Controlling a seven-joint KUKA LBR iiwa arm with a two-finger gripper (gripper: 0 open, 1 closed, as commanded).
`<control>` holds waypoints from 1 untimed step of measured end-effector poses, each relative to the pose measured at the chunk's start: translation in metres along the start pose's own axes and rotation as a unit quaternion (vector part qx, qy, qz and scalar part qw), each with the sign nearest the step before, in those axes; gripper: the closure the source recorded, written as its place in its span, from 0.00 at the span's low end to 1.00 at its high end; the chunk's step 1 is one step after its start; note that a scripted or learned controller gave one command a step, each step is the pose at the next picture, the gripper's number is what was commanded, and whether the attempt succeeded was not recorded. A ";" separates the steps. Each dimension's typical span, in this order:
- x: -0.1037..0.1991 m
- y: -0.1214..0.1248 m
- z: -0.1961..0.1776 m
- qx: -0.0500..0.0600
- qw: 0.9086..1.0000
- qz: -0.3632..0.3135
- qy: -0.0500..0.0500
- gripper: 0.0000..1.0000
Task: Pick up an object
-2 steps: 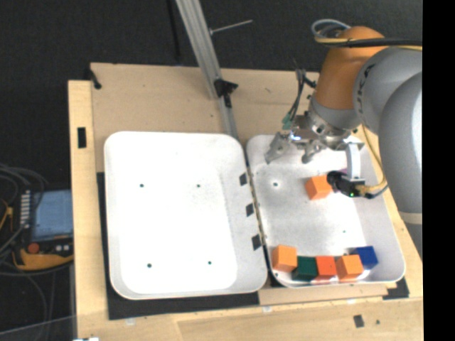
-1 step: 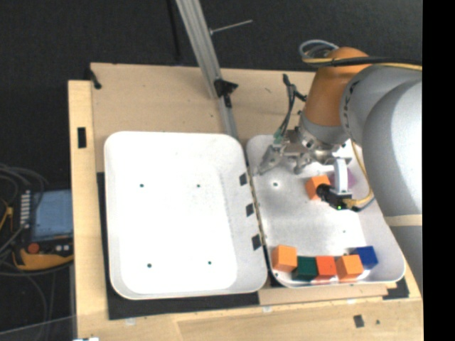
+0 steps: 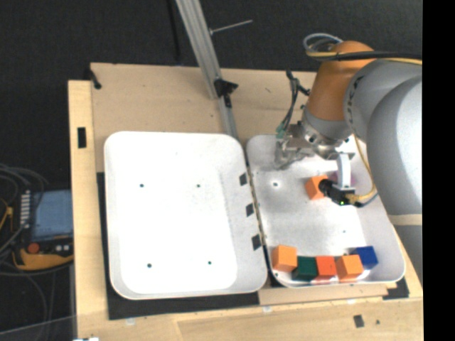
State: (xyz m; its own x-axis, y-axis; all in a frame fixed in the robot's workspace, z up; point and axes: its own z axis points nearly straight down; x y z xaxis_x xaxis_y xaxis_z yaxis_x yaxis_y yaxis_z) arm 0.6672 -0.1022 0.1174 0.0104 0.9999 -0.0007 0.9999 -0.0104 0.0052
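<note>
My gripper (image 3: 289, 152) hangs low over the far left corner of the right bin (image 3: 313, 222), with the grey arm and its orange band (image 3: 330, 94) rising behind it. An orange block (image 3: 315, 187) lies on the bin floor just right of and nearer than the gripper, next to a black fitting on the wrist. Along the bin's near edge sit several blocks in a row: an orange one (image 3: 285, 256), a green one (image 3: 306, 267), a red-orange one (image 3: 325, 266), another orange one (image 3: 348, 266) and a blue one (image 3: 367, 256).
The left bin (image 3: 174, 212) lies beside the right one on the wooden bench (image 3: 142, 98). A slanted metal pole (image 3: 206, 55) stands behind the bins. The bulky arm body (image 3: 391, 133) overhangs the right bin's far right side.
</note>
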 end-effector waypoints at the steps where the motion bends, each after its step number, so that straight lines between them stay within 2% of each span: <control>1: -0.005 0.001 -0.065 -0.001 1.000 -0.002 0.000 1.00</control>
State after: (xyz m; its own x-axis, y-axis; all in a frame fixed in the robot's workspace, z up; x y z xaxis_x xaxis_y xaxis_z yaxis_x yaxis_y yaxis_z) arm 0.6676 -0.1068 0.1823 0.0055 1.0000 -0.0007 1.0000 -0.0055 0.0078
